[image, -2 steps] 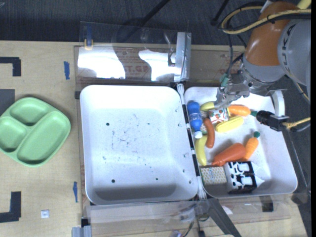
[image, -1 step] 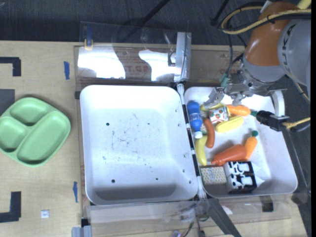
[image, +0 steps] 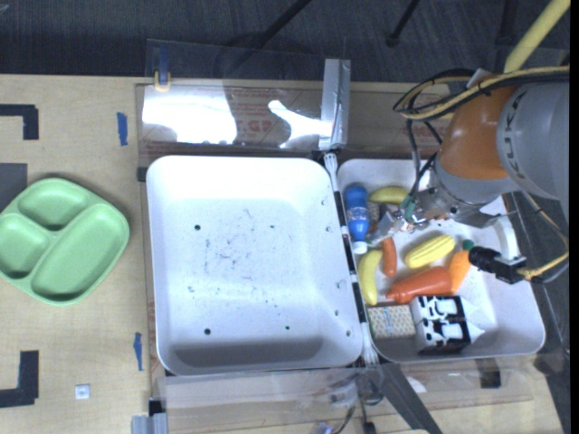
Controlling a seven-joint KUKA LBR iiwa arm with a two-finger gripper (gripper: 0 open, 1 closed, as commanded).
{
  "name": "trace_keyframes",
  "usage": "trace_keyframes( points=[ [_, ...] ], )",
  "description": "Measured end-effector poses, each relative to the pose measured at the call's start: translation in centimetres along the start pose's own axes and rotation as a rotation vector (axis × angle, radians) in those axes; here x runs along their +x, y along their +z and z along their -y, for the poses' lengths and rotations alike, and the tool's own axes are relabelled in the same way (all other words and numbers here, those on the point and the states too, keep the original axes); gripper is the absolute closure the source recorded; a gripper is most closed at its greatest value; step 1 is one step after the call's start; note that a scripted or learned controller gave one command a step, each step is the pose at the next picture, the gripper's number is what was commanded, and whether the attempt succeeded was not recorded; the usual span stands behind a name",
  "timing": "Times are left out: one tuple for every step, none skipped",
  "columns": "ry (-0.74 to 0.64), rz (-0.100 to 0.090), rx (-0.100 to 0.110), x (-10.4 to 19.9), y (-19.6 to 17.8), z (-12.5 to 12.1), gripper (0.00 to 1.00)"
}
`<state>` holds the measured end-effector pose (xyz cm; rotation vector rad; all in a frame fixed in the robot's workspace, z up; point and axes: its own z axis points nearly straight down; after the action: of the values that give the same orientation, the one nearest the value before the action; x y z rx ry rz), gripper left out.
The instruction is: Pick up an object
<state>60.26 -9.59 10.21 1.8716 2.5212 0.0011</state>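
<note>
The right bin (image: 520, 333) holds a heap of toy items. A blue bottle (image: 356, 208) lies along its left wall, with a yellow banana (image: 370, 277) below it. Another yellow piece (image: 390, 193) sits at the back. A corn cob (image: 429, 250), a small orange carrot (image: 389, 257) and a long orange carrot (image: 431, 281) lie in the middle. A black-and-white box (image: 441, 321) and a tan waffle-like block (image: 391, 320) rest at the front. My gripper (image: 412, 211) hangs low over the back of the heap, just above the corn cob and right of the bottle.
The left bin (image: 181, 333) sits beside the right one, a thin wall between them. A green divided plate (image: 61, 239) lies on the bench at far left. Cables loop around the arm's orange band (image: 470, 138). A clear panel (image: 235, 107) stands behind the bins.
</note>
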Motion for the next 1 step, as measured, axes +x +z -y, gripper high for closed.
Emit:
trace_keyframes(
  points=[
    [0.002, 0.0, 0.003, -0.1, -0.66, 0.0, 1.0]
  ],
)
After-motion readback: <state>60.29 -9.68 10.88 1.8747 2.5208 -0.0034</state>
